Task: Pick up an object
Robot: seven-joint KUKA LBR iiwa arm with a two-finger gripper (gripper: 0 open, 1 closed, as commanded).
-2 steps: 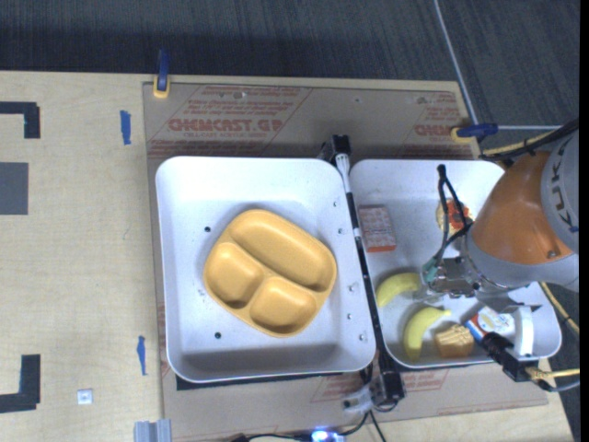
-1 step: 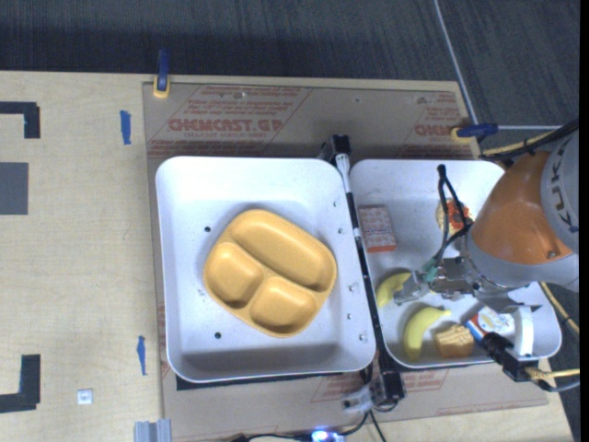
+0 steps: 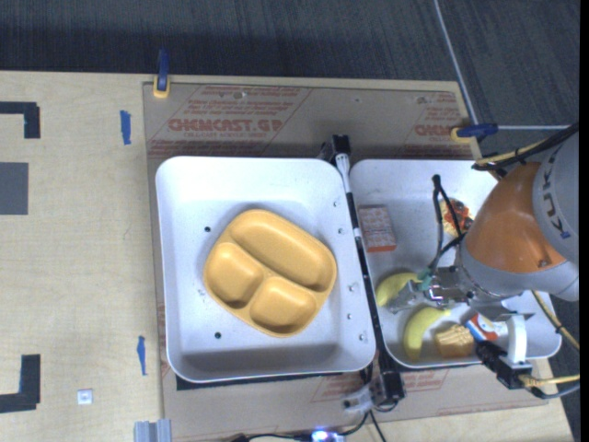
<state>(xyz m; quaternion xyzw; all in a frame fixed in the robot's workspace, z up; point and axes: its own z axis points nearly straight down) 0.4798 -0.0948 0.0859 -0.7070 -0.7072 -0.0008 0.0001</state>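
The right bin [image 3: 405,184] holds a yellow banana-like piece [image 3: 396,286], a second yellow piece [image 3: 419,330] near the front, a tan waffle-like item [image 3: 453,340], a small pink-and-white packet [image 3: 376,227] and a red-orange item [image 3: 453,215] partly hidden by the arm. My gripper [image 3: 425,290] hangs low in this bin, between the two yellow pieces. Its metal fingers sit right beside the upper yellow piece; nothing shows clearly between them. The grey and orange arm [image 3: 515,238] covers the bin's right side.
The left bin [image 3: 184,191] carries a yellow three-compartment plate [image 3: 269,270]. A black divider [image 3: 354,238] runs between the bins. Cables trail at the front right [image 3: 515,371]. Brown cardboard and a wooden bench surround the bins.
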